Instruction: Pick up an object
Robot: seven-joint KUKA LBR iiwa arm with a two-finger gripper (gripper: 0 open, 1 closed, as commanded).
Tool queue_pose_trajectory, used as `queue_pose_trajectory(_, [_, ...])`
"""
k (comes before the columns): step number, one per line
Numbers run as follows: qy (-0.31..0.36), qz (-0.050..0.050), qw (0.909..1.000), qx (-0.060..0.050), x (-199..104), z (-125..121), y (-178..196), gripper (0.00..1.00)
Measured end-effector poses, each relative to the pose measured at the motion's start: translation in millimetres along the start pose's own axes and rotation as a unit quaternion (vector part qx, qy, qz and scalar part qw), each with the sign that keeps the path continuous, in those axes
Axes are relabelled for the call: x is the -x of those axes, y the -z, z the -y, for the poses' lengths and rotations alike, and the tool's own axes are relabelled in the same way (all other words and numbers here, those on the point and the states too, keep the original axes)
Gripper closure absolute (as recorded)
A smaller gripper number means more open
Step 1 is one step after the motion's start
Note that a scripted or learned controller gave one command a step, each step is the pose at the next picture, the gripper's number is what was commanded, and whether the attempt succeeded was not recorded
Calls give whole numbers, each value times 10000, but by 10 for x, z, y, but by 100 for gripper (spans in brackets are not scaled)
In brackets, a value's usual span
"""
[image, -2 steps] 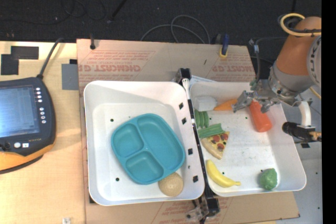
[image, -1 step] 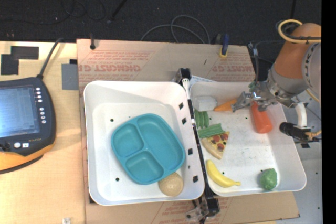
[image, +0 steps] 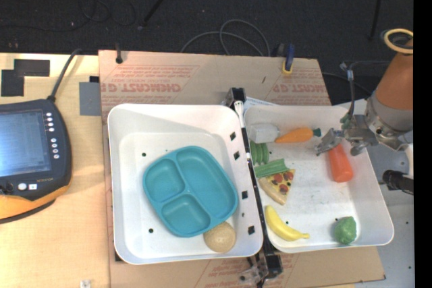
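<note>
**Inspection: right bin, gripper at far-right edge**

Nearest my camera, a round beige ball (image: 220,237) rests against the near wall of the left bin (image: 128,145), touching the near corner of the teal divided tray (image: 190,190) that takes up most of that bin's floor.

In the right bin (image: 378,229) I note a yellow banana (image: 283,224) by the near-left corner and a green broccoli piece (image: 345,229) by the near-right corner — well apart. A pizza slice (image: 279,183) lies toward the left wall, green bean pods (image: 268,166) touching its far side. An orange carrot (image: 295,135) sits near the far wall, with a pale grey item (image: 264,133) just left of it; I cannot identify that item.

The gripper (image: 342,138) hangs over the right bin's far-right area, just above a red-orange cylinder (image: 340,164) lying near the right wall. I cannot tell whether its tips touch the cylinder, nor whether it is clenched or released.

Left of the bins, a teach pendant (image: 30,148) lies on the bench (image: 88,226).
</note>
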State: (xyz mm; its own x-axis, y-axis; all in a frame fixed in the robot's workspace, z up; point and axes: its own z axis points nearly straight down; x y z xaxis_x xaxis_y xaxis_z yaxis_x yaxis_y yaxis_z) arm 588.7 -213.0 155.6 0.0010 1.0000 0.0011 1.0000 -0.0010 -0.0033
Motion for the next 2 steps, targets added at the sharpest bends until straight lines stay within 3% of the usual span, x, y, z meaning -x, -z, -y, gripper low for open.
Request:
queue_pose_trajectory(1, [5,55,9999,126,34,-125,-409,0])
queue_pose_trajectory(2, [6,13,10000,28,15,-333,-672,0])
